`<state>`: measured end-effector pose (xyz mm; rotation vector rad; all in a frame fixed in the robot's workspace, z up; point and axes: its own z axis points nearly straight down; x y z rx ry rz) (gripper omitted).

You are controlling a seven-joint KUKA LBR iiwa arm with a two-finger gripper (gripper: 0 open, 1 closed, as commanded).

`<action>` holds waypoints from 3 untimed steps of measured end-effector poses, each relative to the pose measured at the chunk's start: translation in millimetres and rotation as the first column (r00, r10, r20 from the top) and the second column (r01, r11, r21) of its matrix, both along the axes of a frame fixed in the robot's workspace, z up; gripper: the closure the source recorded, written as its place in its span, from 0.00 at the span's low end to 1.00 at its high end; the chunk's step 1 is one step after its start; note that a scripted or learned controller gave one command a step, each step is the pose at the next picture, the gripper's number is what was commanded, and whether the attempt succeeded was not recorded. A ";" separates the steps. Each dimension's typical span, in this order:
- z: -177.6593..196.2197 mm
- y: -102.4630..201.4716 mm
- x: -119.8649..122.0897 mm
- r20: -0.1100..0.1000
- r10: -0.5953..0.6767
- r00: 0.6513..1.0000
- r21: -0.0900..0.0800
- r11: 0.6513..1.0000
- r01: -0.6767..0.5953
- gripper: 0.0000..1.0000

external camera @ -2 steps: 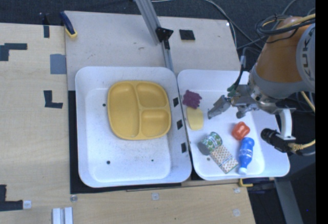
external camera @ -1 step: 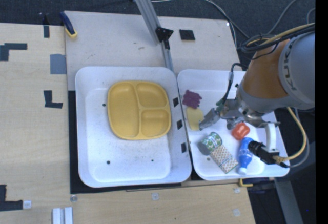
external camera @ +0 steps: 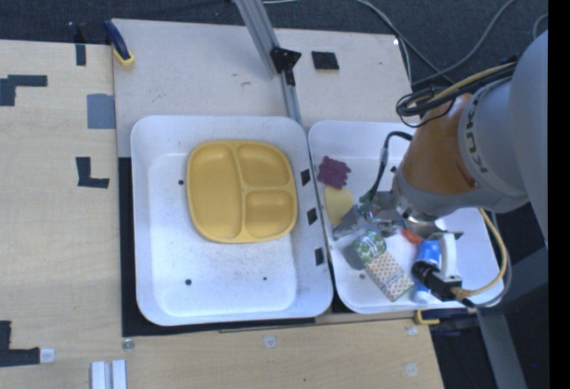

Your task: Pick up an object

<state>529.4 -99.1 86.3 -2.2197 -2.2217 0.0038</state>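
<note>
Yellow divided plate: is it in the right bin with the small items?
No, the yellow divided plate lies alone in the left bin, apart from the right bin.

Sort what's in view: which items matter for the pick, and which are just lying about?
For the pick:
gripper
purple crumpled object
pale yellow flat piece
green-white packet
speckled box
right white bin

Lying about:
yellow divided plate
left white bin
</note>
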 end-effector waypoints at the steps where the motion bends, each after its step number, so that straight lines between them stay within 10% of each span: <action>1: 0.2 -0.1 0.7 0.003 -0.001 1.000 0.001 1.000 0.001 0.00; 2: 11.6 0.6 1.8 0.006 0.000 1.000 0.001 1.000 0.000 1.00; 3: 63.8 -2.9 12.1 0.005 0.000 1.000 0.000 1.000 0.000 1.00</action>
